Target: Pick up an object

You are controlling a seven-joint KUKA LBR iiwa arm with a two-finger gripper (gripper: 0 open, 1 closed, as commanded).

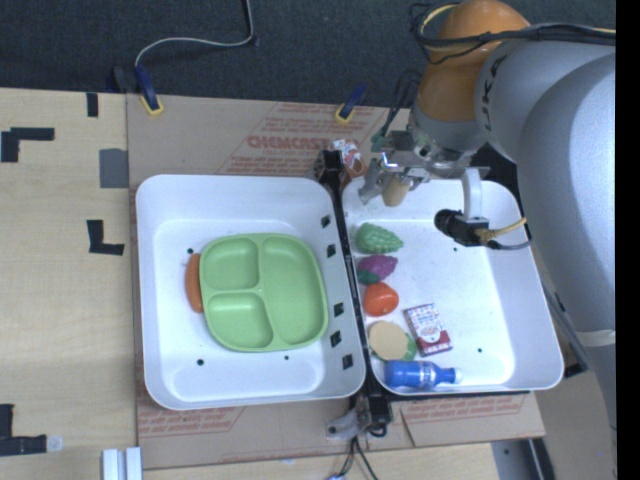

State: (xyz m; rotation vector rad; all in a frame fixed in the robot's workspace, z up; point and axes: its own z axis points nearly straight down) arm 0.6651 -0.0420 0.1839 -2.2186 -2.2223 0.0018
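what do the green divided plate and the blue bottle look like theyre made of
Green divided plate: probably moulded plastic, matte; even colour, rounded compartment ridges, soft sheen.
Blue bottle: likely plastic too, slightly glossy; a highlight runs along its body, but it is too small to be sure.

Wooden bench [60,298], brown cardboard sheet [250,138] on it, two white bins [160,298] side by side

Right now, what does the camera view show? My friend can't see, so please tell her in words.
A grey robot arm reaches from the right, its gripper over the far end of the right bin, which holds toy foods, a small red carton and a blue bottle. The left bin holds a green divided plate with an orange toy beside it.
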